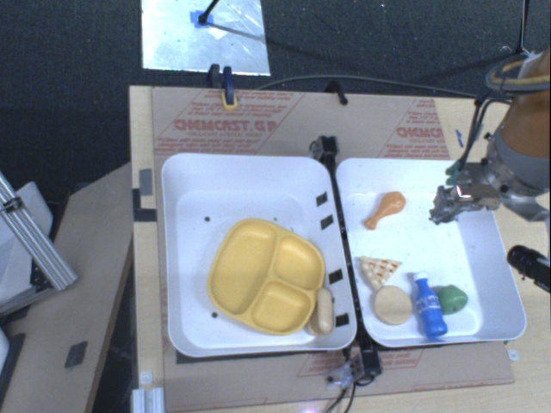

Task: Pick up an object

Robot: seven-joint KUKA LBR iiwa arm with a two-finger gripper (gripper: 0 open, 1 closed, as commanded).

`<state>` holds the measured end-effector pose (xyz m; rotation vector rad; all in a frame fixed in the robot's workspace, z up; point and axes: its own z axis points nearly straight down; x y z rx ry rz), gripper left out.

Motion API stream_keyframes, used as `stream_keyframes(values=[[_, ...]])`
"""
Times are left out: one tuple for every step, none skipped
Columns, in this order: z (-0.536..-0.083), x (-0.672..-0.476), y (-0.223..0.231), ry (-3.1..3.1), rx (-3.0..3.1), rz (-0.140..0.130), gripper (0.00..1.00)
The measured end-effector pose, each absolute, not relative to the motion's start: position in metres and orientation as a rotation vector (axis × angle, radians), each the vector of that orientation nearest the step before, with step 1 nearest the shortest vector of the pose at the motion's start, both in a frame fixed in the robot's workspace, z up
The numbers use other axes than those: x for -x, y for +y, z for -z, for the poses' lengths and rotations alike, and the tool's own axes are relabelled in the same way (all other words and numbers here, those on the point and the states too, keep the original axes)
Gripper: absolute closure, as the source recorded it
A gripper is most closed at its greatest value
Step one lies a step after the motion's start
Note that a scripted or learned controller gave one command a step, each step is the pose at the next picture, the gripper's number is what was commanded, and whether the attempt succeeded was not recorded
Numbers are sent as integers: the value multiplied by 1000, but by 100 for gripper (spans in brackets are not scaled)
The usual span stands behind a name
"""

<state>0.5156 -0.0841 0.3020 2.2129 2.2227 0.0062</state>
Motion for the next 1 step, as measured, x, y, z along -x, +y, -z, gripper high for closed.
stream_keyframes(values=[[-296,-538,-36,2230,-2210,-5,100]])
